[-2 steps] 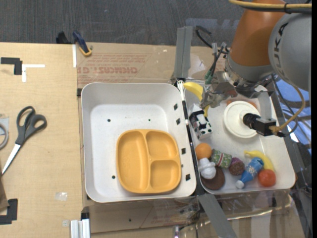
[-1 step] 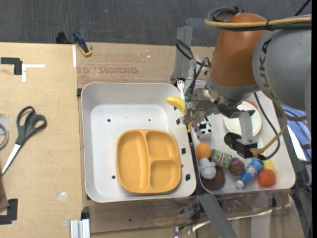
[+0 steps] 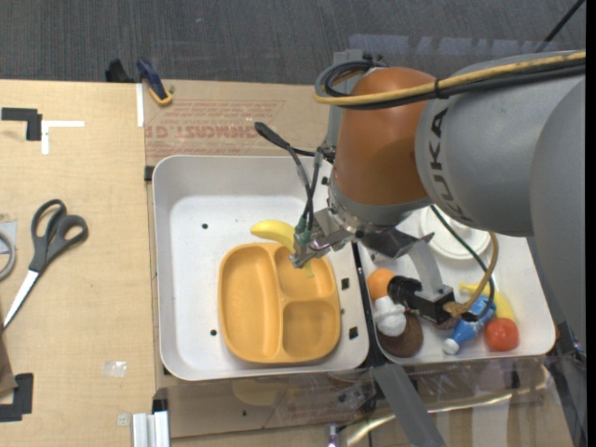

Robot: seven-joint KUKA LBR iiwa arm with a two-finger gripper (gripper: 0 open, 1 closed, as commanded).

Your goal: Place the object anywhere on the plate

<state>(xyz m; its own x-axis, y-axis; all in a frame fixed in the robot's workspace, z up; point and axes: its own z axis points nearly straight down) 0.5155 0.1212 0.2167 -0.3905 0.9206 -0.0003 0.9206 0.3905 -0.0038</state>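
Note:
An orange-yellow divided plate (image 3: 270, 315) lies in the left white bin (image 3: 182, 277). A yellow banana (image 3: 271, 232) rests at the plate's far rim, partly over its edge. My gripper (image 3: 304, 248) hangs low above the plate's far right compartment, right at the banana's right end. Its tip is small and partly hidden under the wrist. I cannot tell whether it touches the banana.
The right bin (image 3: 526, 347) holds an orange ball (image 3: 381, 280), a white bottle (image 3: 390, 320), a brown object (image 3: 403, 341), a red ball (image 3: 502, 334), a blue item (image 3: 463, 335) and a white dish (image 3: 458, 237). Scissors (image 3: 45, 240) lie on the bench to the left.

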